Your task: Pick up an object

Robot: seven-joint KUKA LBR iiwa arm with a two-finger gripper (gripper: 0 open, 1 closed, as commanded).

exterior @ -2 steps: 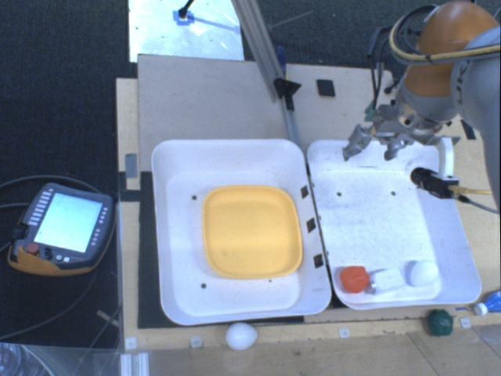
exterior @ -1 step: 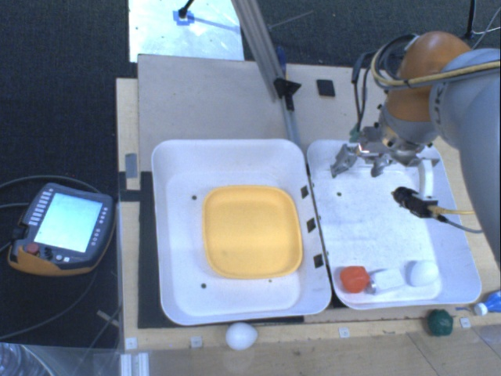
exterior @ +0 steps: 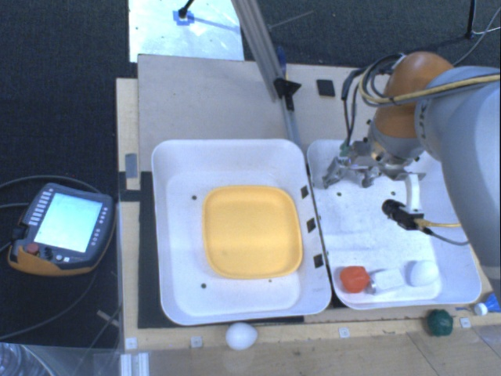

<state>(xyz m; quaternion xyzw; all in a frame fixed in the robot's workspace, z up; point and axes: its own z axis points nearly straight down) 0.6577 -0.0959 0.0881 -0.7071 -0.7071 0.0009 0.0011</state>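
My gripper (exterior: 349, 178) hangs over the far left part of the right bin (exterior: 454, 245), its fingers spread open with nothing between them. At that bin's near edge lie an orange-red object (exterior: 354, 279), a small pale piece (exterior: 384, 279) beside it, and a white egg-shaped ball (exterior: 423, 273). All three are well in front of the gripper and apart from it. A yellow square plate (exterior: 253, 231) lies flat in the middle of the left bin (exterior: 176, 210).
The grey arm (exterior: 462, 131) with its orange band covers the right bin's far right side, and a black cable fitting (exterior: 399, 212) hangs over the bin. A white egg (exterior: 241, 336) and a green ball (exterior: 440, 322) lie outside the bins on the bench front. A teach pendant (exterior: 59, 227) rests at far left.
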